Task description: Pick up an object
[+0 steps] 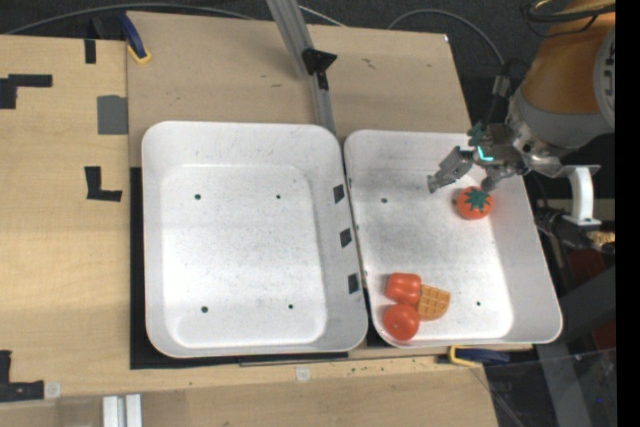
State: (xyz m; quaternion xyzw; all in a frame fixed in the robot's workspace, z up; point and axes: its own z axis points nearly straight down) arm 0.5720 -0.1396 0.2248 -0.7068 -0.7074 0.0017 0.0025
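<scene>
In the right bin (520,245), a small orange-red fruit with a green top (473,204) lies near the far right side. My gripper (463,184) hovers just above and behind it. The fingers are spread open, one reaching left (440,180) and one close to the fruit's top (491,181). Nothing is between them. At the bin's near edge lie a red pepper (403,287), an orange waffle-like piece (433,301) and a red tomato (400,322), all touching.
The left bin (160,215) sits beside the right one, sharing a raised middle rim (345,235). A grey slanted pole (285,5) crosses the back of the bench. The arm's orange band (570,75) is at the right.
</scene>
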